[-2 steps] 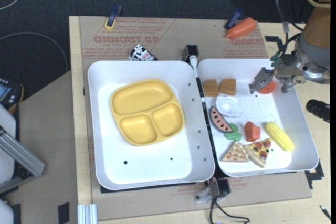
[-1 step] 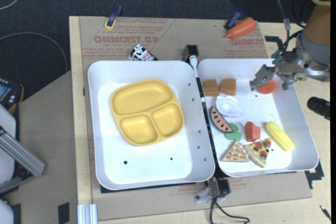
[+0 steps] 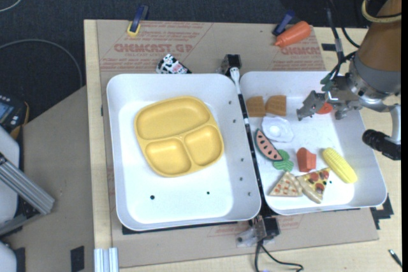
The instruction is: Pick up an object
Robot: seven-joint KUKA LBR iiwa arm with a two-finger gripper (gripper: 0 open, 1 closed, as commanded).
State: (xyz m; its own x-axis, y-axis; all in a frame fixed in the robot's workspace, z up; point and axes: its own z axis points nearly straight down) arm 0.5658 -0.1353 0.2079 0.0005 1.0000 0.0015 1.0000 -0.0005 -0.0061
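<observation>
Tool [image 3: 326, 105] over the far part of the right bin [image 3: 373, 191]. Just left of it, two toast squares [image 3: 266, 105], then the egg [image 3: 277, 129]. Nearer than the tool: watermelon slice [image 3: 268, 146], corn [image 3: 339, 164], pizza slices [image 3: 299, 184]. Well left, a divided plate [image 3: 178, 135] in the left bin [image 3: 127, 194]. Beyond, a carrot [image 3: 292, 34] on the desk [image 3: 95, 137].

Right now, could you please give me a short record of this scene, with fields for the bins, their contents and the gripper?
left bin: holds a yellow tray with three compartments
right bin: holds toy food
food, far side: two bread pieces, a white item
food, near side: watermelon slice, red block, corn, two pizza slices
gripper: above the far side of the right bin, a red item partly hidden under it
grasp: cannot tell
outside bins: carrot on the bench
</observation>
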